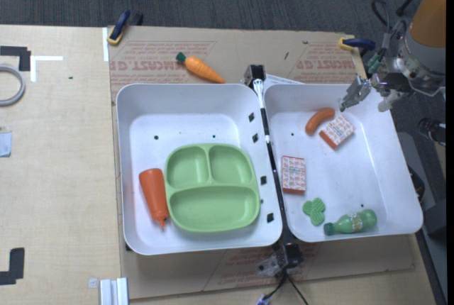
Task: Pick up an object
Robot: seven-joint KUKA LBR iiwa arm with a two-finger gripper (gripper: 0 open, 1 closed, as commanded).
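in the left bin (135,101) lay a green tray (211,187) with an orange carrot (153,194) beside it. in the right bin (397,154), a small orange sausage (319,120) lay near the back wall, long axis slanting up to the right, smooth and rounded. the gripper (362,92) hung just right of and above it, fingers slightly apart, holding nothing. a checked block (337,131) touched the sausage's lower right.

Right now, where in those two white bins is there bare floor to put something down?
Left bin: a bare strip along its far wall, behind the green divided plate; the orange carrot crowds its left side. Right bin: bare middle, between the sausage and patterned packets and the green bottle. The near edge is crowded.
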